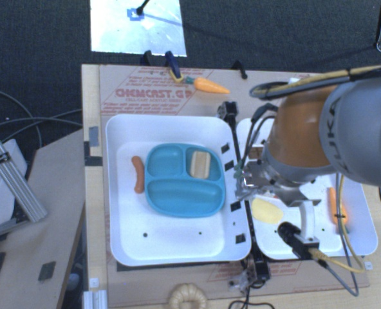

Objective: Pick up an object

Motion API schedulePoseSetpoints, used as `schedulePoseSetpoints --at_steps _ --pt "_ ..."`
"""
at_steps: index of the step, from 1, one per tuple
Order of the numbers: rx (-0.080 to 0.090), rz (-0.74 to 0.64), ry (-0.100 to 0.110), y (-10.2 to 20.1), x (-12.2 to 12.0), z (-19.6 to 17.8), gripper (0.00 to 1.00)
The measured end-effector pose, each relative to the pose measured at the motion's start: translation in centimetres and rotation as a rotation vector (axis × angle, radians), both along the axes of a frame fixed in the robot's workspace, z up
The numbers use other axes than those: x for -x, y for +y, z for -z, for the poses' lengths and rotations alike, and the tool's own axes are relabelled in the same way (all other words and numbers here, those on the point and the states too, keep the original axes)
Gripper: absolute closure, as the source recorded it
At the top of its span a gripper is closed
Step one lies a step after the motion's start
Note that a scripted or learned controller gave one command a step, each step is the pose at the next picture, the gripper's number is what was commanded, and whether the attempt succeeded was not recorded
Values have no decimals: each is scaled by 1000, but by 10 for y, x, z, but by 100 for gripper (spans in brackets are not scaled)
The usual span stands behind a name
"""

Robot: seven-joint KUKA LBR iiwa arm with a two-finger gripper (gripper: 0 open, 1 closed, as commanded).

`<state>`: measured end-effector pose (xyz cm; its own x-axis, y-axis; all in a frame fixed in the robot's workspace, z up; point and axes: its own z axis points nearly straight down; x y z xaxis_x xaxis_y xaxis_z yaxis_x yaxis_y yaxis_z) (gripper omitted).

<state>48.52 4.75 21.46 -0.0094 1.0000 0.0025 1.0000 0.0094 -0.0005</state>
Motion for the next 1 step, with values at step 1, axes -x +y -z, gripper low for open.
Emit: schedulePoseSetpoints --at_steps 1 --pt "2 3 -2 3 1 -2 100"
